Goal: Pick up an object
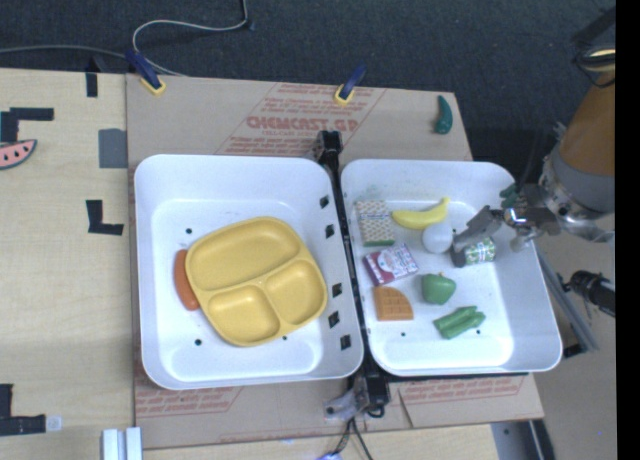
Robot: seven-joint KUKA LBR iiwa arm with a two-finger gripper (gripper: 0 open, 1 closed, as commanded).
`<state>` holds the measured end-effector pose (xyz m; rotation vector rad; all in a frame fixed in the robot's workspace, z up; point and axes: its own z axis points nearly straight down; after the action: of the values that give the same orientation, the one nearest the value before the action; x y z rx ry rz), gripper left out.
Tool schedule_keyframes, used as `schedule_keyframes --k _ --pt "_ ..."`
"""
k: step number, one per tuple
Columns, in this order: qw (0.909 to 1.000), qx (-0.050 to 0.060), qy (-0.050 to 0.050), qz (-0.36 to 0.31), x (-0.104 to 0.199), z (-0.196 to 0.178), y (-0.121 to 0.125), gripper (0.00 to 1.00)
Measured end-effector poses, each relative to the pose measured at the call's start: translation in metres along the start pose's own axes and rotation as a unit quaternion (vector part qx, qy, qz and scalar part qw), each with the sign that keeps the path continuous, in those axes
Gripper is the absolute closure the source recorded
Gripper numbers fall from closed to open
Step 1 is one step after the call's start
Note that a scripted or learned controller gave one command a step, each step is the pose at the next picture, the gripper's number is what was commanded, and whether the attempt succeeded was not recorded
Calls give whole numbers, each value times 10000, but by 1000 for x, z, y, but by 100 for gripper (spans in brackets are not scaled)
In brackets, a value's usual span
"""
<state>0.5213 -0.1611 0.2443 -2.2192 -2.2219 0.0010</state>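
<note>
My gripper (468,246) hangs low over the right bin (530,333), near its right-centre. A small greenish can (483,251) lies right against the gripper's tip; whether it is gripped is unclear. Just left of the gripper sit a white ball (436,238) and a yellow banana (420,214). Below them are a green pepper (437,288) and a green pod-shaped toy (459,322). Along the bin's left side lie a checkered packet (373,220), a pink-and-white packet (390,264) and an orange waffle (393,303).
The left bin (160,198) holds a yellow divided plate (256,278) with an orange-red item (185,280) poking out beneath its left edge. A small green object (442,115) rests on the cardboard behind the right bin. A black divider (338,248) runs between the bins.
</note>
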Motion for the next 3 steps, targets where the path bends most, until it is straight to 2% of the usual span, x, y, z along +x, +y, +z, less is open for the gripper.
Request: schedule_keyframes --k 1,2,3 --pt "10000 12 4 5 -11 143 18 0" --pt "10000 -37 -23 9 7 158 3 0" --pt "10000 -42 -29 12 7 148 4 100"
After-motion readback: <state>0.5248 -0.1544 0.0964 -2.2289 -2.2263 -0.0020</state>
